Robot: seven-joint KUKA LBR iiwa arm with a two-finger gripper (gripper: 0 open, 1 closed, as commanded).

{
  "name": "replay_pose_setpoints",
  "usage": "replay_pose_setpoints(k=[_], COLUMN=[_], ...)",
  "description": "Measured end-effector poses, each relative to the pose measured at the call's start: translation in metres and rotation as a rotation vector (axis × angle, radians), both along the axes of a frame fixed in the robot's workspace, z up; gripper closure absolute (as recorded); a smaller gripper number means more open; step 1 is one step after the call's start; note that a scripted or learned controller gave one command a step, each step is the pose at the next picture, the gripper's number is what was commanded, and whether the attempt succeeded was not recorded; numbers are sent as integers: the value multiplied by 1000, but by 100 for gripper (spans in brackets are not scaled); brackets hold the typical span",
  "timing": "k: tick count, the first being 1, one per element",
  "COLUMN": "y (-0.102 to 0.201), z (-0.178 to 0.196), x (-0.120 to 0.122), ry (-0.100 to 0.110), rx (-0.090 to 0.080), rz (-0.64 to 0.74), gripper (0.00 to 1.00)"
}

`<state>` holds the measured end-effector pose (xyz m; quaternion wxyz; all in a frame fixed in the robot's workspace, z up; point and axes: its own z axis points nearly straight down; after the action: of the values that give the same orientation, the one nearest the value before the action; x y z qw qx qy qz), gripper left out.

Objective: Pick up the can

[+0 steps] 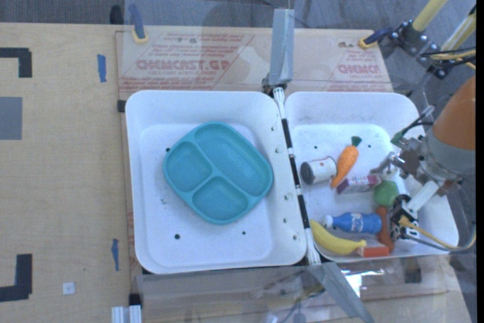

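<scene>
Can (318,170) lies sideways in the right bin (333,125), apart from the blurred pincer (399,161), open or closed unclear.

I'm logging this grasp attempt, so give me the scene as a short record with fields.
target: can, on its side, in the left part of the right bin
beside it: carrot just to its right
front of that bin: bottle, banana
left bin: holds a blue plate
gripper: over the right bin's right side, apart from the can
can held: no
</scene>
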<state>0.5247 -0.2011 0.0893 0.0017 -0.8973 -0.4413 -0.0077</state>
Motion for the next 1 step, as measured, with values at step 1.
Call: replay_pose_setpoints(k=[1], y=[0], z=[-2], x=[88], ry=[9], rx=[1], rz=[-98], gripper=[0])
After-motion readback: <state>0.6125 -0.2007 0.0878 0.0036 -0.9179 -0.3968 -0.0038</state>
